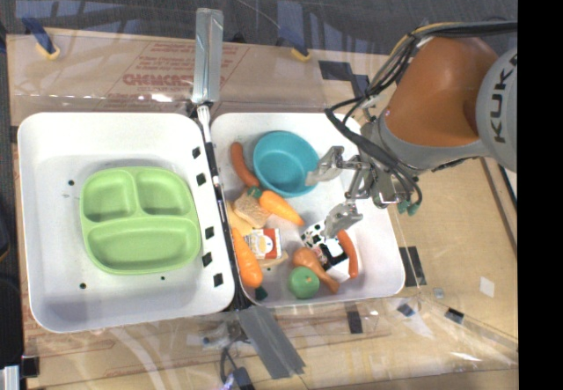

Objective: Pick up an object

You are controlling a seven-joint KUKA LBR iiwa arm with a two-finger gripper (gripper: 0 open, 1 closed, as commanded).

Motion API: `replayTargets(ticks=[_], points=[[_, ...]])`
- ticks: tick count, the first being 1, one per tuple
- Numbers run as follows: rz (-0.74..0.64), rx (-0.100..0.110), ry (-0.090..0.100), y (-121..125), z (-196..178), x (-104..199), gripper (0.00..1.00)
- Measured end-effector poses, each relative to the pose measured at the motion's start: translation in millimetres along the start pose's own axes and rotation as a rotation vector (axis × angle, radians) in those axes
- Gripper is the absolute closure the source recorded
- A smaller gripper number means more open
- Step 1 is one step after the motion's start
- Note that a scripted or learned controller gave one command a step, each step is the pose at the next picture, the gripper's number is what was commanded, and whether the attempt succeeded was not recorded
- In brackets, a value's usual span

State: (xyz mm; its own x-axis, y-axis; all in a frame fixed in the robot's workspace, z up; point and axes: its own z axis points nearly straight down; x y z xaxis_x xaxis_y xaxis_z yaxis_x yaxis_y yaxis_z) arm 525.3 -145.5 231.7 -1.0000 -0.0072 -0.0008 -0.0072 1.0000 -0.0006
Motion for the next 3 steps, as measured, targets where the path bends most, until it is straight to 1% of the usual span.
replayTargets(ticks=[1, 2, 3], points=[[-0.141, 0.002, -0.006, 0, -40, 34, 0.0], [-0.25, 0.0, -0.001, -2, -20, 41, 0.0], [-0.19, 0.005, -0.013, -3, 117, 32, 0.0]])
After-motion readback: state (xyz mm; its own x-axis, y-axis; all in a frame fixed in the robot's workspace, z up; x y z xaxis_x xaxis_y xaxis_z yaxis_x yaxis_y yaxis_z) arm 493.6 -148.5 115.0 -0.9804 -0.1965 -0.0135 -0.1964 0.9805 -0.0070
